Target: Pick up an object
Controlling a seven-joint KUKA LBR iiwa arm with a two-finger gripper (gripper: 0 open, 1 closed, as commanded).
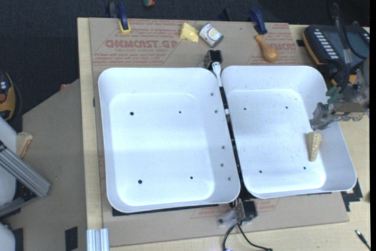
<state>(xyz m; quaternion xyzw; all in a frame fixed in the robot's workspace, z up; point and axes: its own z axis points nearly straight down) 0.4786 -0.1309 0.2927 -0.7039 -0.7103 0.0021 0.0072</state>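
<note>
A small tan cone-shaped object [314, 145] lies in the right bin [276, 179], close to its right wall. My gripper [320, 119] hangs over that bin's right rim, just above and slightly to the right of the tan object. Nothing shows in its grasp. The arm comes in from the right edge of the view. The left bin [117, 138] stands beside the right one.
On the cardboard behind the bins lie a yellow piece [189, 33], a small white-and-grey item [210, 34] and a tan wooden piece [267, 50]. Blue clamps [123, 14] [256, 19] hold the board's far edge. A black device [329, 44] sits at the back right.
</note>
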